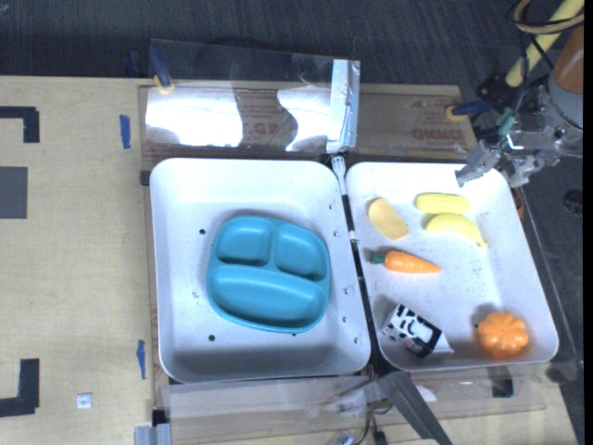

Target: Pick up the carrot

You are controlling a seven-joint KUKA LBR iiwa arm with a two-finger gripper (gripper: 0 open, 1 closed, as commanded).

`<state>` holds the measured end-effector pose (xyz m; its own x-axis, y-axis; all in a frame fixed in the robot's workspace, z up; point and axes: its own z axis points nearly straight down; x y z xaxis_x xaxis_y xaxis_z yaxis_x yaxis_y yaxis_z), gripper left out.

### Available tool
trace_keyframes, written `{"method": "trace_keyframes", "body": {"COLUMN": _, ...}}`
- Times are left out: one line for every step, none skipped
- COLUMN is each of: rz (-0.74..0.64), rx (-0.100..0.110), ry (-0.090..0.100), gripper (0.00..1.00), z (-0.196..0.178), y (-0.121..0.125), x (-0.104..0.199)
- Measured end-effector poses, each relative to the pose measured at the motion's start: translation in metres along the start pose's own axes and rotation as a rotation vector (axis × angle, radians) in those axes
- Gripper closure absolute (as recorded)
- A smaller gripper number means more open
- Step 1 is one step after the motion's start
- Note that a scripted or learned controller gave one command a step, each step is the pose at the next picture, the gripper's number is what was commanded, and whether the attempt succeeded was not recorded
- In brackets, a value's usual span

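At the near edge of the right bin (533, 276) lie two things: a small black-and-white patterned item (410, 330) near the left corner, whose markings cannot be read, and an orange pumpkin (502, 333) near the right corner. A little farther in, the carrot (408, 263) lies on its side on the bin floor, green tip toward the left wall and orange body pointing right, apart from everything else. Beyond it sit a pale yellow oval piece (387, 218) on the left and a yellow banana (450, 215) on the right, its two parts close together. In the left bin (176, 248) a blue divided tray (270, 272) with three compartments rests on the floor, roughly centred. Behind that bin a shiny clear sheet (246, 109) stands up, and brown cardboard (417, 119) behind both bins bears reddish lettering too blurred to read. At the far right corner of the right bin, the gripper (505, 160) hangs over the rim, well apart from the carrot; nothing shows between its fingers, and how wide they stand cannot be told.
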<state>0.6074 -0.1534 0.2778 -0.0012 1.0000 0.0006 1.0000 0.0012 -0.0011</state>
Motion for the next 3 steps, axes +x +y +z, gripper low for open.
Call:
{"method": "trace_keyframes", "body": {"rz": -0.067, "rx": 0.005, "ry": 0.001, "gripper": 0.00, "z": 0.095, "y": -0.052, "x": 0.071}}
{"method": "trace_keyframes", "body": {"rz": 0.073, "rx": -0.007, "ry": -0.001, "gripper": 0.00, "z": 0.190, "y": -0.035, "x": 0.059}}
{"method": "trace_keyframes", "body": {"rz": -0.053, "rx": -0.007, "ry": -0.002, "gripper": 0.00, "z": 0.191, "y": -0.015, "x": 0.030}}
